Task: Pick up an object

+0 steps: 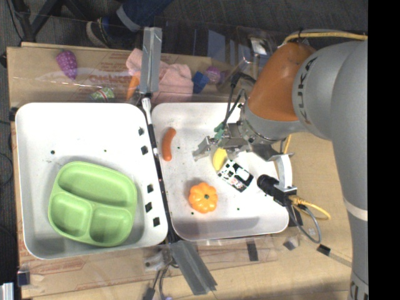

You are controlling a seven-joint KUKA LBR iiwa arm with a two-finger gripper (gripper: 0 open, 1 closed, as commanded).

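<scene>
Yellow object, banana-like, lies in the right bin directly under the fingers.
Arm reaches in from the right, orange band above the wrist; the fingers hang low over the bin floor, with the yellow object's upper end at or between the tips. Contact not resolvable from this angle, and I cannot tell whether the fingers are spread or closed. Just beside the yellow object, on the arm's side and slightly nearer the camera, a small black-and-white item lies flat. Orange pumpkin sits near the fingers, toward the front rim. Orange sausage lies apart from the fingers, toward the divider. Left bin, well apart from the fingers, holds a green sectioned plate.
</scene>
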